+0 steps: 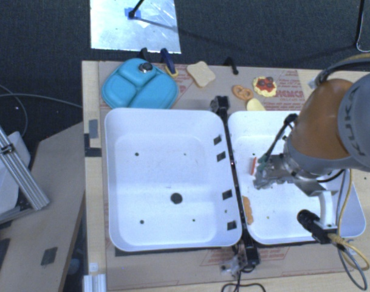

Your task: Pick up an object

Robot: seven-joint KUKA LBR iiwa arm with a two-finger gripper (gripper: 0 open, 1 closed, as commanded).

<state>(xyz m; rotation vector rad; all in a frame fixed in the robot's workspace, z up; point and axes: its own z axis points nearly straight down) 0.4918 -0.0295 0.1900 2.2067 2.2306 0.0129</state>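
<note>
My gripper [262,177] hangs low over the left part of the right bin [267,233]. A thin red stick-like object [253,165] lies on the bin floor just left of the gripper. A tan, brownish food-shaped piece [247,210] rests near the bin's left wall, below the gripper. The grey arm with its orange band covers the bin's right half.
The left bin [166,181] holds a small dark round item [176,198]. Behind the bins lie a blue divided plate [140,85], a toast slice [201,73], a pretzel [242,92], a small pizza-like toy [265,86] and a yellow piece [255,105].
</note>
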